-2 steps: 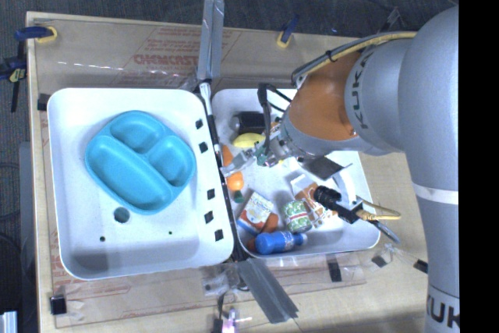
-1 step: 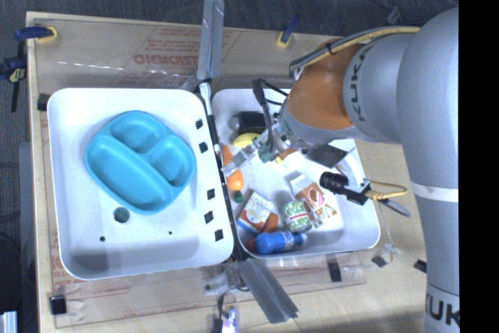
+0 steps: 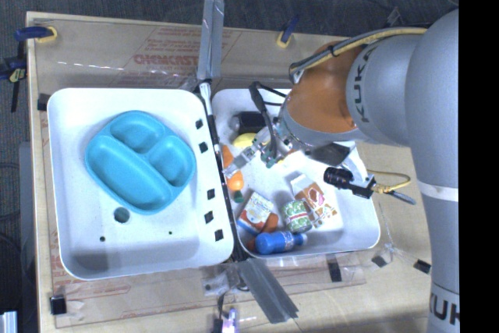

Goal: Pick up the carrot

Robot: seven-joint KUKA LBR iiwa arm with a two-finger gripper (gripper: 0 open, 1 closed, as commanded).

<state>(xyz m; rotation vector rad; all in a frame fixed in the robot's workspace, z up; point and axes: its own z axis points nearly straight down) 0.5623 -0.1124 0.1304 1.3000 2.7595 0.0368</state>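
Approach step: gripper hovers low over right bin, finger spread not discernible, nothing visibly held; carrot lies against that bin's left wall, beside the divider; next move likely needs a shift toward that wall, then descent.

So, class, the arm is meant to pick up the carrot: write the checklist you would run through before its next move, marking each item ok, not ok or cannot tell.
1. Carrot located: ok. An orange piece, the carrot, lies at the left edge of the right bin.
2. Gripper over the correct bin: ok. It hangs above the right bin, just right of the carrot.
3. Fingers open for a grasp: cannot tell.
4. Carrot free of clutter: not ok. A yellow item and food packets crowd it.
5. Carrot away from the wall: not ok. It sits against the divider.
6. Blue tray out of the way: ok. It lies in the left bin.
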